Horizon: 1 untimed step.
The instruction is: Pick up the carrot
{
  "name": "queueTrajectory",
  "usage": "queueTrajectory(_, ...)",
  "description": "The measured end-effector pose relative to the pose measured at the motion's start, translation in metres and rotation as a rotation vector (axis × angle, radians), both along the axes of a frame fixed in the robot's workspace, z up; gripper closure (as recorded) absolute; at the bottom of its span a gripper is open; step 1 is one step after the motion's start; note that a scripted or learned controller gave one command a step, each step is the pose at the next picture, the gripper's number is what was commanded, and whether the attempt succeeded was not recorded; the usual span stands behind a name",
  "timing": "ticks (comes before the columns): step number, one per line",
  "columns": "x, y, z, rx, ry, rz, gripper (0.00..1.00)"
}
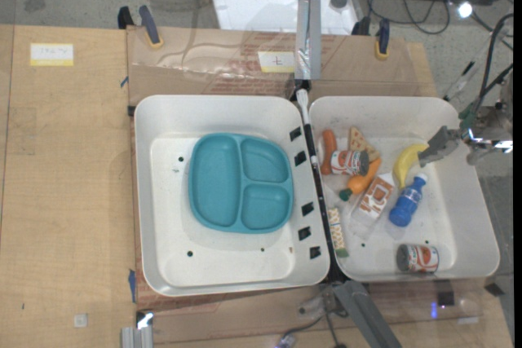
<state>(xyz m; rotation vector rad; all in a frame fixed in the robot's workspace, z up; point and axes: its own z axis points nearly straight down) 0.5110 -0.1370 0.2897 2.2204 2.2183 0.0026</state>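
Fingers (436, 147) of the gripper sit at the right bin's (481, 253) upper right, just beside the top of the banana (406, 163); whether they are open or closed cannot be determined at this resolution, and nothing is visibly held between them. The arm (489, 141) enters from the right edge of the view.

Carrot (364, 178) location: middle of the right bin, well apart from the fingers, with the banana between the two. It is a small orange tapered piece lying at a slant, its lower end near a green object (345, 194). It touches or nearly touches a small can (349, 162) above it and a carton (374, 199) below it; exact contact cannot be resolved.

Probable faults from this position:
- Wrong object grasped. Cause: a red-orange sausage-shaped item (329, 149) of similar colour lies just left of the can.
- Collision on approach. Cause: the banana and the blue bottle (406, 202) lie on the direct path from the fingers to the carrot.
- Failed or multiple pick. Cause: tight crowding leaves little room for the fingers on either side of the carrot.
- Slip. Cause: the tapered, smooth-looking form is likely to squeeze out of a closing grip.
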Motion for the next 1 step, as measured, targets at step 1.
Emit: queueTrajectory(1, 0.0467, 0.079, -0.1429, 0.002, 0.006, -0.25, 0.0)
